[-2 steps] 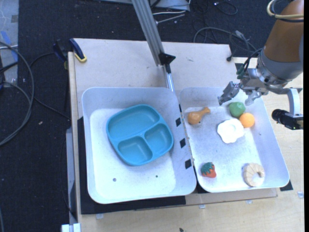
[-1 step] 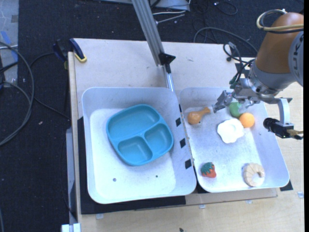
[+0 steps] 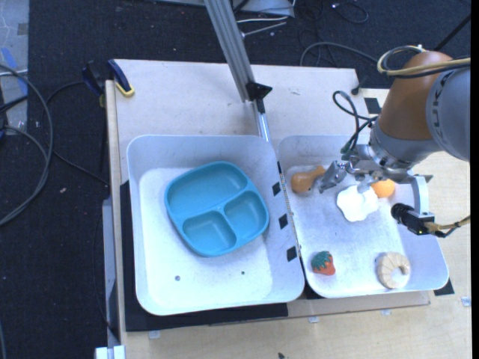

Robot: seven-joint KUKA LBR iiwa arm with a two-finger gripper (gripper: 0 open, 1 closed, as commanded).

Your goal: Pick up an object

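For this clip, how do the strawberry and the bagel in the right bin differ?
The strawberry is red with a green top; the bagel is pale tan. The strawberry is the smaller of the two. The bagel has a hole at its middle, while the strawberry is a solid lump. The strawberry sits nearer the divider between the bins, the bagel nearer the right bin's outer corner. Both lie along the near edge, apart from the gripper.
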